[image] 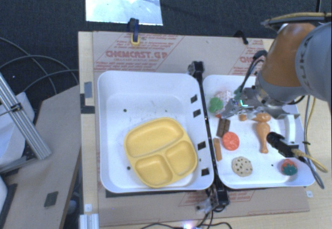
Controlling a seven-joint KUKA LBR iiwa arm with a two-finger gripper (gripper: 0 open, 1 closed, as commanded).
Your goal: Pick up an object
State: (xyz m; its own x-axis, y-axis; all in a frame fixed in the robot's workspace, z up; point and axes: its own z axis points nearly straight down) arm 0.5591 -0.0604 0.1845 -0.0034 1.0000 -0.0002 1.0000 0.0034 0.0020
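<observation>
My gripper (239, 110) hangs low over the upper middle of the right bin (300, 180), under the grey wrist with its orange band. Just to its left lie a green round piece (216, 104) and a pale pinkish item (225, 96). Below it are a brown bar (223, 127) and an orange-red disc (231, 141). A tan drumstick (263, 132) lies to the gripper's lower right. A cookie (241, 166) sits near the front wall. I see nothing lifted off the bin floor.
A yellow divided tray (158, 151) rests in the left bin (116, 93). A thin orange stick (217, 149) lies along the right bin's left wall, and a small red-and-green item (289, 167) sits in its front right corner.
</observation>
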